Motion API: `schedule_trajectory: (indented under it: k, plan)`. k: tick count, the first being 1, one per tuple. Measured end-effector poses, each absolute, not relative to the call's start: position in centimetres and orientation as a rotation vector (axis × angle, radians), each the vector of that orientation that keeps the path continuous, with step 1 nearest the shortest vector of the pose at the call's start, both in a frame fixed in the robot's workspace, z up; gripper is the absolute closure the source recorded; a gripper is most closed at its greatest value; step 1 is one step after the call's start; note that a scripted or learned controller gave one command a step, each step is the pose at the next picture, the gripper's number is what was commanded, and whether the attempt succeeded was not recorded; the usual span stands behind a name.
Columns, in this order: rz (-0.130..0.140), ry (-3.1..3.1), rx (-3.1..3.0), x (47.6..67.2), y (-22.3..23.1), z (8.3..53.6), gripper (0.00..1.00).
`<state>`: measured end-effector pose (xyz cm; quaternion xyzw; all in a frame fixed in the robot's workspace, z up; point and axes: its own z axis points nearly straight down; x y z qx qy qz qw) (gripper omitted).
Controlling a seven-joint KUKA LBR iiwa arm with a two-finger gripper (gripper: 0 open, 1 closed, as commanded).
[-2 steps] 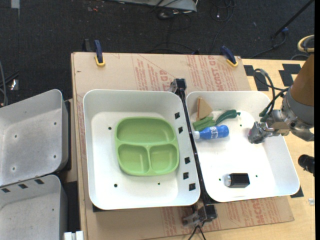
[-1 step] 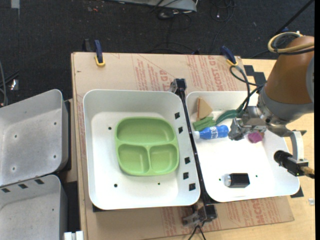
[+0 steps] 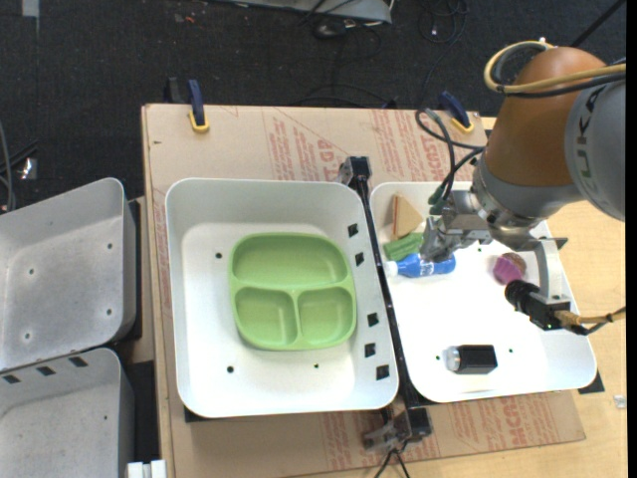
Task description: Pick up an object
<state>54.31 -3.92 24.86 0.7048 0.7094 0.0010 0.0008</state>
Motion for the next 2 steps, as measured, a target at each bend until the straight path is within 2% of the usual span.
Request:
schedule_trajectory:
  k: [1,2]
  plan:
    - [0.003,2.228,2.213,56.3,0.3,25.1,1.00]
    - [0.003,2.229,2.213,57.4,5.5,25.1,1.00]
